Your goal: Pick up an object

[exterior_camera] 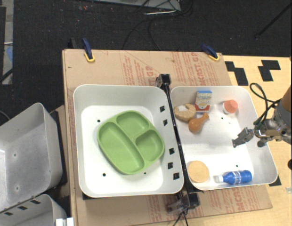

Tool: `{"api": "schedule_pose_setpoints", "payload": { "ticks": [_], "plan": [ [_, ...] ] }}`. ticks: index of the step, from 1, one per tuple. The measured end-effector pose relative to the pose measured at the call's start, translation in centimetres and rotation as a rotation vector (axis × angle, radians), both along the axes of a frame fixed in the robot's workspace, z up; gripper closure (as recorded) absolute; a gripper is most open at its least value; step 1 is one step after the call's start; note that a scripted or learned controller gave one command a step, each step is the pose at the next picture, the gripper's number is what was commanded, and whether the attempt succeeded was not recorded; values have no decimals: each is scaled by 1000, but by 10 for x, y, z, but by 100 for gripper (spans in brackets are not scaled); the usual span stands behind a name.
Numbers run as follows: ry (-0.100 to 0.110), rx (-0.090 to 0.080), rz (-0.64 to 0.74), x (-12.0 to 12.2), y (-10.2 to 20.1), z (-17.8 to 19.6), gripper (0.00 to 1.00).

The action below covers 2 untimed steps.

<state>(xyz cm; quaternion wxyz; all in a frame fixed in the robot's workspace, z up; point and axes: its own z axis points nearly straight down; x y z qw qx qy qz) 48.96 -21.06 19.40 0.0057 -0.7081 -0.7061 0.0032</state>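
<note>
The jaws [252,138] stand spread and bare over the right bin [259,161] at its right rim, so nothing is picked yet; candidates lie well apart from them: blue bottle [237,177], round cookie [199,171], drumstick [198,122], bread piece [185,111]

green tray [131,141] | blue bottle [236,177] | white bins [85,126] | tan cookie [198,171]

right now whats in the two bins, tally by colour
green: 1, divided plate
tan/brown: 3, bagel, drumstick, round cookie
blue: 1, bottle
orange/white: 1, small cup
white/red/blue: 1, carton
total: 7
</note>
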Motion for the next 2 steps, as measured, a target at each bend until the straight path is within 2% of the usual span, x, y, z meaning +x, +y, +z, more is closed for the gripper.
{"api": "schedule_pose_setpoints", "payload": {
  "ticks": [1, 2],
  "plan": [
    [-12, -3, 4, 3, 0, 6, 0],
    [-8, -1, 2, -5, 5, -41, 0]
  ]
}}
